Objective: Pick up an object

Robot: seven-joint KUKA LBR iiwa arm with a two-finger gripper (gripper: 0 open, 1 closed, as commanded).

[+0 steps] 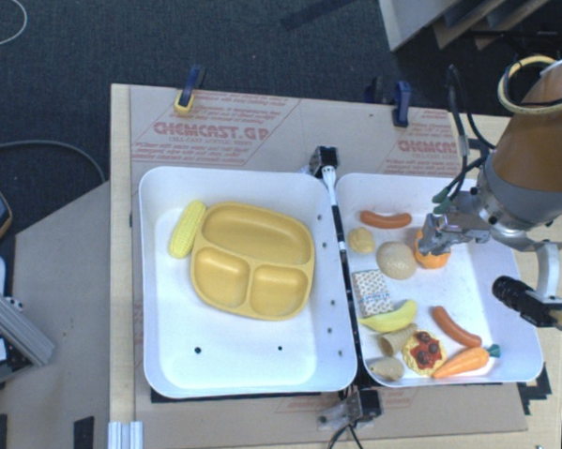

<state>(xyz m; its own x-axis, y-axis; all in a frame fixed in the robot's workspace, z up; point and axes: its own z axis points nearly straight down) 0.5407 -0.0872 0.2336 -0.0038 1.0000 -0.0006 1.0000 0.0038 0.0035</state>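
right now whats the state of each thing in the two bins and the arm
yellow tray: upright in left bin, compartments bare
corn cob: lying beside the tray's left edge
gripper: down over the orange piece in right bin; grasp unclear
upper sausage: lying flat
lower sausage: lying flat
banana: lying on its side
carrot: lying at the bin's near edge

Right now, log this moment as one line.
phase: reaching | gripper: down over orange piece in right bin | grasp: unconfirmed | left bin: yellow tray, corn
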